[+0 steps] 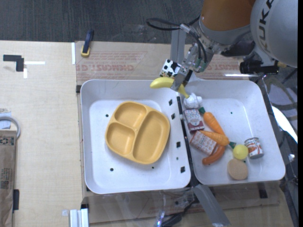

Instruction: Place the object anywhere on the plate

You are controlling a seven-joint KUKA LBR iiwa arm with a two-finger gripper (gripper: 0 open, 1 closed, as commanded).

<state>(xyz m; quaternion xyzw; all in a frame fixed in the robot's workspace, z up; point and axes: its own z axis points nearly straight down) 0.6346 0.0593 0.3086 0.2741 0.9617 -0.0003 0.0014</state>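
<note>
The gripper is clenched on a banana, holding it over the far rim between the two bins (carrots, packets and a jar lie in the right one). The yellow plate sits in the left bin.

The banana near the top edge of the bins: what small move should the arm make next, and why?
Probably carry it left and toward the camera, then lower. The banana hangs at the pincer above the far rim where the two bins meet, while the yellow plate lies in the left bin, so it is not yet over the plate.
</note>
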